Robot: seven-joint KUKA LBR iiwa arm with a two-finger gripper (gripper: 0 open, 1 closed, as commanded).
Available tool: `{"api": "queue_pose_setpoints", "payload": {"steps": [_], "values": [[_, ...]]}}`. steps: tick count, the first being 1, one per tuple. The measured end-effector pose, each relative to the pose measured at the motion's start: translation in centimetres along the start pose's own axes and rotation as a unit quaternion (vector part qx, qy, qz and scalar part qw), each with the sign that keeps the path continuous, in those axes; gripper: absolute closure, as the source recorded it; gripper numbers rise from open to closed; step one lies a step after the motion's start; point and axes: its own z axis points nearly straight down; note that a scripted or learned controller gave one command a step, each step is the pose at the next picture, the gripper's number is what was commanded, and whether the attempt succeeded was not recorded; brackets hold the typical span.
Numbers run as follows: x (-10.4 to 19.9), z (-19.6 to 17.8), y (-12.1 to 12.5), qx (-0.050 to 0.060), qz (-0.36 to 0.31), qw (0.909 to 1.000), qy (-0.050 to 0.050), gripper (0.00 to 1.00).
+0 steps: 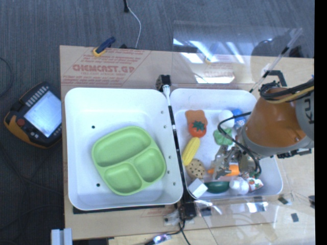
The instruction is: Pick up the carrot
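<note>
An orange toy with a green leafy top, which looks like the carrot (196, 121), lies in the back left part of the right bin (271, 185). My gripper (225, 163) hangs low over the front middle of that bin, well to the right of and nearer than that toy. A small orange piece (233, 170) shows right beside the gripper tip, mostly hidden, and I cannot tell what it is or whether it is held. The arm's orange band (273, 121) covers the bin's right side.
A yellow corn cob (191, 149), a brown cookie (194, 170), a dark green toy (218, 187), white pieces (240, 186) and a blue item (236, 115) crowd the right bin. The left bin (82, 106) holds a green divided plate (129, 160). A teach pendant (34, 115) lies at the far left.
</note>
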Motion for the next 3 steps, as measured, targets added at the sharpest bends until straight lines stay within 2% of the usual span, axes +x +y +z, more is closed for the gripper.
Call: {"api": "queue_pose_setpoints", "payload": {"steps": [1,2,3], "values": [[-0.4,-0.3,0.0,0.0,0.0,1.0,-0.007,0.0],[-0.3,-1.1,0.1,-0.001,0.002,1.0,-0.006,1.0],[2.7,-8.3,15.0,0.0,0.009,0.9999,0.008,1.0]]}}
